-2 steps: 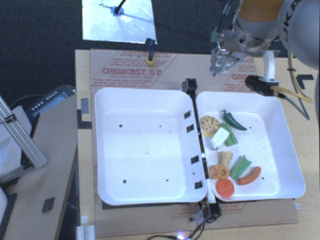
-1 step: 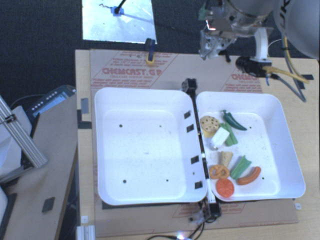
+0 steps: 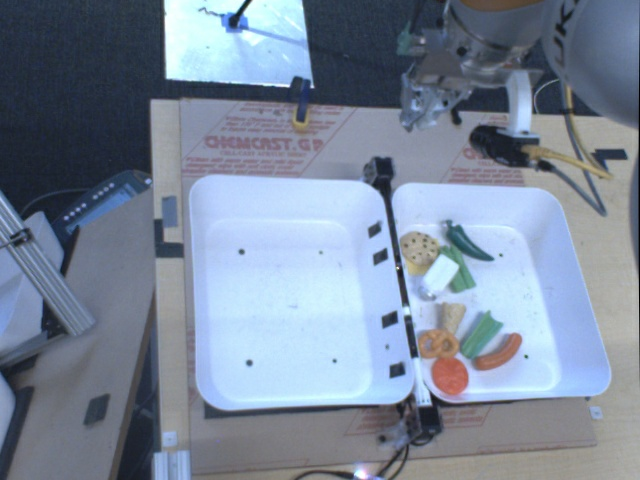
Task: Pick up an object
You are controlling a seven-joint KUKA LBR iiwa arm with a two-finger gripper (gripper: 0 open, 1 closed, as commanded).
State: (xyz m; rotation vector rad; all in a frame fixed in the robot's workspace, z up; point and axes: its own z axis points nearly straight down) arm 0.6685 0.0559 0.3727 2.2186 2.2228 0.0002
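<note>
We see the grey arm (image 3: 560,18) reaching in at two o'clock, its gripper (image 3: 425,108) hanging above the bench (image 3: 250,138) beyond the bins, nothing between its fingers; open or shut, we cannot tell. The left bin (image 3: 290,298) sits at nine o'clock, the right bin (image 3: 575,298) at three. In the right bin's left half: a sausage (image 3: 497,352) at five o'clock, a green chili (image 3: 468,241) at twelve, a cracker (image 3: 418,248) at eleven, a tomato slice (image 3: 450,375) at six.
</note>
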